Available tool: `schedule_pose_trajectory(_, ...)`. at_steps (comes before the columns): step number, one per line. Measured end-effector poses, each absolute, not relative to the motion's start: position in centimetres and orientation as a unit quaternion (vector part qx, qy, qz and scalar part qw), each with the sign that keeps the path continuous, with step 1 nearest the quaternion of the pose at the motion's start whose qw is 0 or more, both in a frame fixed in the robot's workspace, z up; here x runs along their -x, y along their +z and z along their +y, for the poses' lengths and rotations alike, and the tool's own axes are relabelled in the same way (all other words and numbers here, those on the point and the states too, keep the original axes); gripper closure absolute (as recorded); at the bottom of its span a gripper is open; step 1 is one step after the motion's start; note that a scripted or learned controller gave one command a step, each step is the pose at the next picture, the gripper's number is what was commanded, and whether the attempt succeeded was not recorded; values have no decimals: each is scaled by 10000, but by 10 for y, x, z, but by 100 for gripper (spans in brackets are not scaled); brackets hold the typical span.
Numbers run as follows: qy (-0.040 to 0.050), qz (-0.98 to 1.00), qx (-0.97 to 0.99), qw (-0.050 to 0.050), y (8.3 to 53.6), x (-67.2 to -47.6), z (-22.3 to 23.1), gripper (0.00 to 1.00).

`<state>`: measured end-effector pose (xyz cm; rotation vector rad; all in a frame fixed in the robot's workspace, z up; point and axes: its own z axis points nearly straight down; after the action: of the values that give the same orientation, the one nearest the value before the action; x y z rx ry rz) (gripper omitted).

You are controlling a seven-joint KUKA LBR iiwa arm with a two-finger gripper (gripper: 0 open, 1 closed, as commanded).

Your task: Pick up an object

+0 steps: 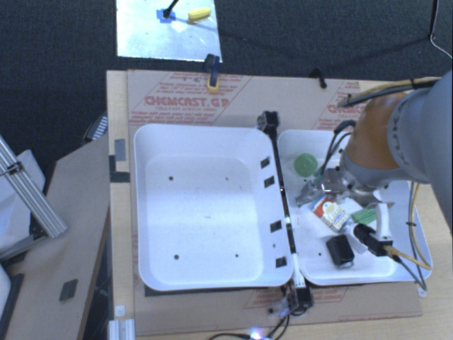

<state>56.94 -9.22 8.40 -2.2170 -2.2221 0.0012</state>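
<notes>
The grey arm's metal gripper [311, 190] hangs low in the shallow white right-hand bin [301, 261], just beside the red-and-white packet [331, 213], grip state impossible to tell, so I judge this the reach, calling next for a centred close.

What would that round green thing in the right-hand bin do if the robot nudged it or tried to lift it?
The green round object looks smooth and curved, so it may roll or slide across the right bin's slick white floor. It seems small, so probably light. Its rounded sides could slip from the gripper unless squeezed squarely, though the picture is too blurry to tell if it is a ball or a disc.
</notes>
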Motion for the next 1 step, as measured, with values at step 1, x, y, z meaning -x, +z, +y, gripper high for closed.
schedule_pose_trajectory(1,-12,-7079,7063,-10,95,-572,-93,100)
